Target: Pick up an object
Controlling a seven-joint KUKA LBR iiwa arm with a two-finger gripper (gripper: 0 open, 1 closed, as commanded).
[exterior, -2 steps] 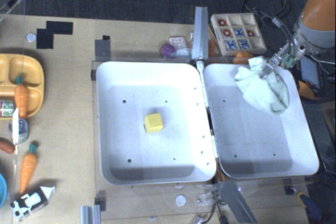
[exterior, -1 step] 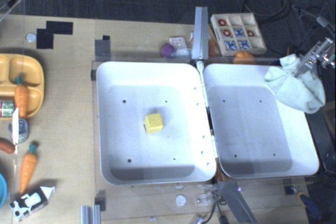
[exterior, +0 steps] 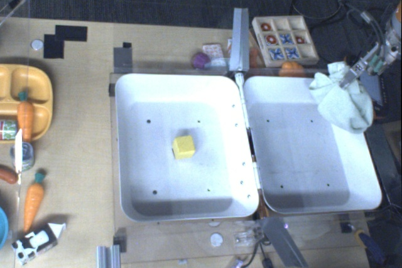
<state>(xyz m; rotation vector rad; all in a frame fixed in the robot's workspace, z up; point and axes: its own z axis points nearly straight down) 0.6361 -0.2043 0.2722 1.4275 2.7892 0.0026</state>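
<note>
A pale white cloth (exterior: 344, 103) hangs over the far right corner of the right bin (exterior: 301, 191), its top pulled up into a peak. My gripper (exterior: 349, 75) comes in from the right edge and is shut on that peak, lifting the cloth while its lower folds still rest on the bin. A small yellow cube (exterior: 184, 147) lies alone near the middle of the left bin (exterior: 144, 198), far from the gripper.
Behind the bins are a tic-tac-toe board (exterior: 284, 39), a purple ball (exterior: 200, 60) and an orange object (exterior: 290, 67). A yellow tray (exterior: 38, 81) and toy carrots (exterior: 32, 198) lie at the left. A metal divider post (exterior: 239, 41) stands between the bins.
</note>
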